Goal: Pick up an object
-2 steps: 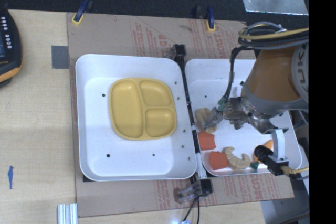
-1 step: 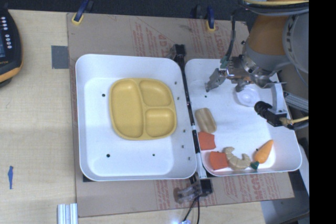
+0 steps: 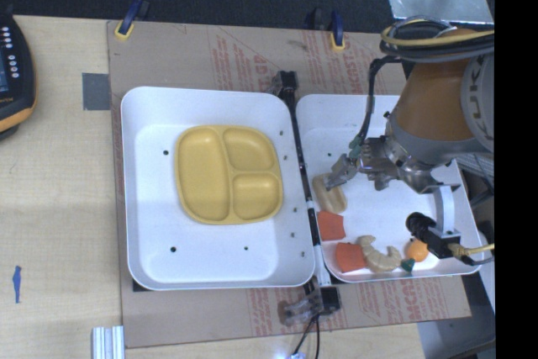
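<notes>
Currently gripper (image 3: 343,172) in right bin (image 3: 382,109), just above tan bread-like piece (image 3: 330,196) at bin's left wall. Finger spread: cannot tell. Red blocks (image 3: 331,225) just below piece. Risk: fingers strike wall or nudge piece against blocks, grasp misses.

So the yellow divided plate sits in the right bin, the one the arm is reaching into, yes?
Not quite: the camera view shows the yellow divided plate in the left bin. The arm does reach into the right bin, over the small food pieces.

Tan rounded piece (image 3: 330,195), right bin's left edge
</notes>
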### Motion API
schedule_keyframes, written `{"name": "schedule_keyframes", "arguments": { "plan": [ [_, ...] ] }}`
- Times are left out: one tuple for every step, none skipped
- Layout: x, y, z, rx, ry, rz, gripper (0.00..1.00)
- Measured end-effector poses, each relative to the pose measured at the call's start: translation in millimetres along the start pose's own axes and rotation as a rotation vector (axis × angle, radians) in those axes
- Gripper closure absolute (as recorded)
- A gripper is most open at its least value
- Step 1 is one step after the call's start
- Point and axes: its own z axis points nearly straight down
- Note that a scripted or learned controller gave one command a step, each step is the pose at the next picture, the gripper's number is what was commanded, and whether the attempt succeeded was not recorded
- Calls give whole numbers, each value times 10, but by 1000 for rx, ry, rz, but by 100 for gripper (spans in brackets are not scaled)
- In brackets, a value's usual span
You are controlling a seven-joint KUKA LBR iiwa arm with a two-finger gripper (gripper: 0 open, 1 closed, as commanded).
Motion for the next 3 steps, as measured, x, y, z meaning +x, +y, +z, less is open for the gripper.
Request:
{"name": "schedule_keyframes", "arguments": {
  "plan": [
    [-15, 32, -110, -5, -2, -2, 100],
    [-14, 31, -105, -4, -2, -1, 0],
    [126, 952, -16, -14, -3, -5, 0]
  ]
}}
